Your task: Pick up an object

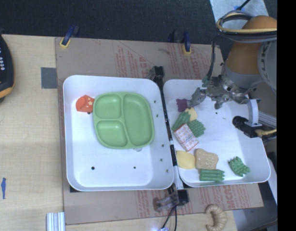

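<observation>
My gripper hangs over the back of the right bin, its two fingers spread, and white bin floor shows between them. Just left of it lies a small purple toy. Below are a green pod, a yellow bit, another green piece and a red-and-white packet. Toward the front lie a yellow wedge, a bread slice, green beans and a green leafy piece.
The left bin holds a green divided plate and a red toy at its back left. A black part juts over the right bin's right side. A curled tan object lies on the board in front.
</observation>
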Available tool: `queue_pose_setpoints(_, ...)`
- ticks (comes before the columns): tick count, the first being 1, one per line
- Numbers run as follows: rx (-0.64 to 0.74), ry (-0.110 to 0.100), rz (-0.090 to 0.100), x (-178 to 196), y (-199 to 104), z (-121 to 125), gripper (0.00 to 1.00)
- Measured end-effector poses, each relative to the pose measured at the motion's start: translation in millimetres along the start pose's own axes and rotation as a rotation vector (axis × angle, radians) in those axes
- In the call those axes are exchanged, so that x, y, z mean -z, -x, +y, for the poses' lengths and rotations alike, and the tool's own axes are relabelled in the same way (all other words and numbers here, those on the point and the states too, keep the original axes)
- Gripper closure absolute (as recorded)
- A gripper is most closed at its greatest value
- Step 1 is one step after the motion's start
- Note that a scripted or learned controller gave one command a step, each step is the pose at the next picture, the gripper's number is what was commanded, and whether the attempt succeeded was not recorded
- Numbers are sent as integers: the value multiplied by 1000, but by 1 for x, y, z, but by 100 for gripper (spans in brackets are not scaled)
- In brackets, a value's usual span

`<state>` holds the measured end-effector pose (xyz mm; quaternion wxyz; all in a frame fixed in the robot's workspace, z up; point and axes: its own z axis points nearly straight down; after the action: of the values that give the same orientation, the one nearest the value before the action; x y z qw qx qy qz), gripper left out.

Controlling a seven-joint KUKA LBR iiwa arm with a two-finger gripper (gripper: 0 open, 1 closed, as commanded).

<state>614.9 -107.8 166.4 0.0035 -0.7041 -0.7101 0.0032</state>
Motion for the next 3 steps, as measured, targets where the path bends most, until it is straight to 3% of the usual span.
queue_pose_setpoints(1, 0, 7, -3, -78, -7, 43, 0)
queue_pose_setpoints(2, -5, 8, -2, -74, 0, 42, 0)
queue_pose_setpoints(3, -1, 4, -1, -74, -16, 42, 0)
